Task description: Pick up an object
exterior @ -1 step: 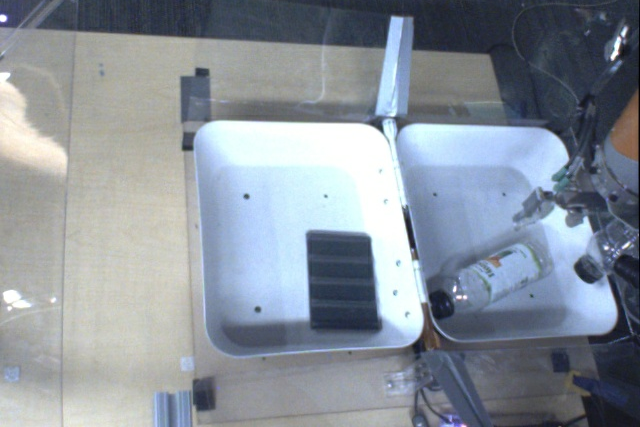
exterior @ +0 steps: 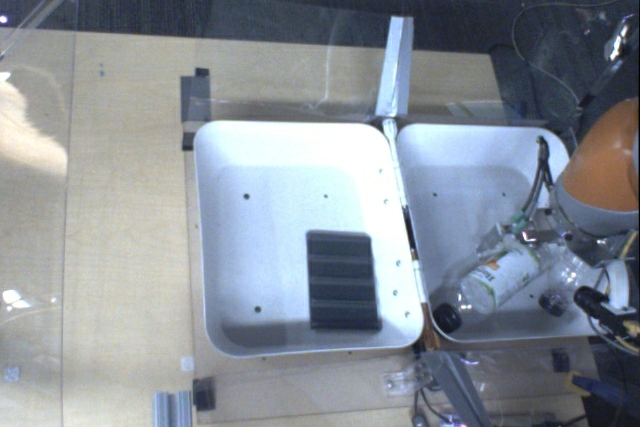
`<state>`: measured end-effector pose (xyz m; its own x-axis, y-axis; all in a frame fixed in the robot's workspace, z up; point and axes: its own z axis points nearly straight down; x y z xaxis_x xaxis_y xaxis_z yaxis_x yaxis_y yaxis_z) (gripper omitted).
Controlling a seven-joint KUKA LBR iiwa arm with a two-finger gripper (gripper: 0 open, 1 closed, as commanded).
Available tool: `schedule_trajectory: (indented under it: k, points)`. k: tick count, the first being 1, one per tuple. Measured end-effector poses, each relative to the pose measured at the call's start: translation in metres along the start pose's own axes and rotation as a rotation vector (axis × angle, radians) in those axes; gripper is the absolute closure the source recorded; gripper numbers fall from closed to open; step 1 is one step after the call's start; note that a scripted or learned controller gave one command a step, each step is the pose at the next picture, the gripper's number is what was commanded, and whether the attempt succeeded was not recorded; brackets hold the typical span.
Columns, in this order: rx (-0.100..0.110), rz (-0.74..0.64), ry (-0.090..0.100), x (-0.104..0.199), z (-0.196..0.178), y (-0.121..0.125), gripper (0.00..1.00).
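Over on the view's right, the grey arm with the orange band reaches in above the right-hand shallow white bin. The claw sits low inside that bin, close to its right side. Is the claw open or closed? I cannot tell, because the wrist above covers much of it and the metal blurs into the clutter around it. Just below the claw and a touch to the view's left lies the clear plastic bottle with a pale label, down on its side and slanted. Its upper end is right at the claw, and its black cap points away from the claw toward the bin's near left corner. Whether the claw touches the bottle or merely stands beside it, this angle doesn't settle. Below the claw and slightly to the view's right, a small dark round thing rests on the bin floor just beside the bottle, too blurred to name. Well away from the claw to the view's left, across the wall where the bins meet, the left-hand shallow white bin holds a black ribbed rectangular block. It lies flat near that bin's front wall. Up and to the left of the claw, a grey metal strip juts from the seam between the bins, over the pale wooden desk that carries both.
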<state>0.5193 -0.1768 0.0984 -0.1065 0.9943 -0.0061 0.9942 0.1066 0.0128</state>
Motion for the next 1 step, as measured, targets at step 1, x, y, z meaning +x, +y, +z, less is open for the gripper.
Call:
schedule_trajectory:
  k: [1]
  points:
    - [0.000,0.039,0.005,-0.0276,0.0096,0.0174,0.00]
